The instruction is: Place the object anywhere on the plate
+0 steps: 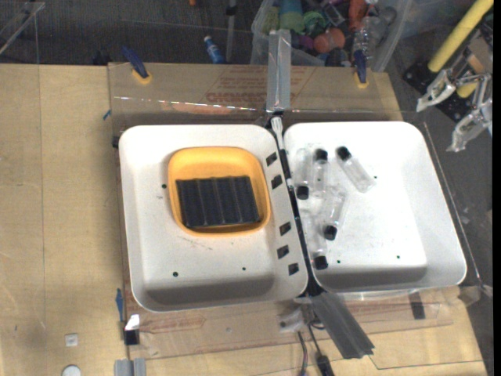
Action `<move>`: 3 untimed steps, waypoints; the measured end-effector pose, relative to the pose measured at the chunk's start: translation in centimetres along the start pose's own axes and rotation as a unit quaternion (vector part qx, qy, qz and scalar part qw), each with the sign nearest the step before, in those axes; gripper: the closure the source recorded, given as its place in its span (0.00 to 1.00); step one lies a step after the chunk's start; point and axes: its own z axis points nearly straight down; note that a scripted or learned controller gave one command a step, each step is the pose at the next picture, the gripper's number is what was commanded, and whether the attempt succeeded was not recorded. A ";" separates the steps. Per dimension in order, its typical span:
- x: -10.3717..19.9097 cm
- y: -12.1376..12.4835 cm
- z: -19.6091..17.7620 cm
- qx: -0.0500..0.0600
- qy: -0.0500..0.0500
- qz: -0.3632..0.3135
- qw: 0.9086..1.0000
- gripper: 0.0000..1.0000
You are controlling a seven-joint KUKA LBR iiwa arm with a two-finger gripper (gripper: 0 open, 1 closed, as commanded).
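Clear vials (333,190) overlapping, count unclear, tool (470,120) cut off at right edge

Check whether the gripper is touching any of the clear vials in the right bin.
Apart. The camera view shows the gripper outside the right bin, past its far right corner, with bare bin floor separating it from the clear vials.

Two white bins (141,276) side by side. One orange plate (218,160), one dark ridged block (217,200) on it. About five clear, black-capped vials (354,169); exact count unclear.
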 end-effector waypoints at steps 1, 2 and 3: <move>-0.2 0.0 -1.3 0.001 -0.006 0.002 1.000 1.00; -0.1 0.0 -4.6 0.000 0.000 -0.138 0.990 1.00; -0.1 0.0 -9.2 0.000 0.000 -0.275 0.962 1.00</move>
